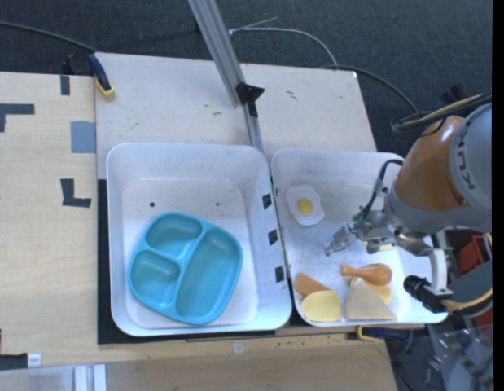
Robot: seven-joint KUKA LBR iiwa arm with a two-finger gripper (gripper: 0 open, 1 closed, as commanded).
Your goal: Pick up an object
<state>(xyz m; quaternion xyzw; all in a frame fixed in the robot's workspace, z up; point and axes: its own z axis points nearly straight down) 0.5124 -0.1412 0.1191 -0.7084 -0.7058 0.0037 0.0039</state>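
The right bin [333, 165] holds several toy foods. A fried egg [304, 205] lies near its left wall. Along the front edge sit an orange drumstick [368, 273], an orange wedge [309, 283], a yellow round piece [322, 305] and a pale wedge [369, 303]. My gripper [349, 237] hangs low over the middle of this bin, right of the egg and just above the drumstick. I see nothing held in it.
The left bin [186, 165] carries a blue divided plate [185, 267]. A metal rail [221, 43] runs from the top down to the gap between the bins. The arm's orange band [431, 165] and a cable cover the right bin's right side.
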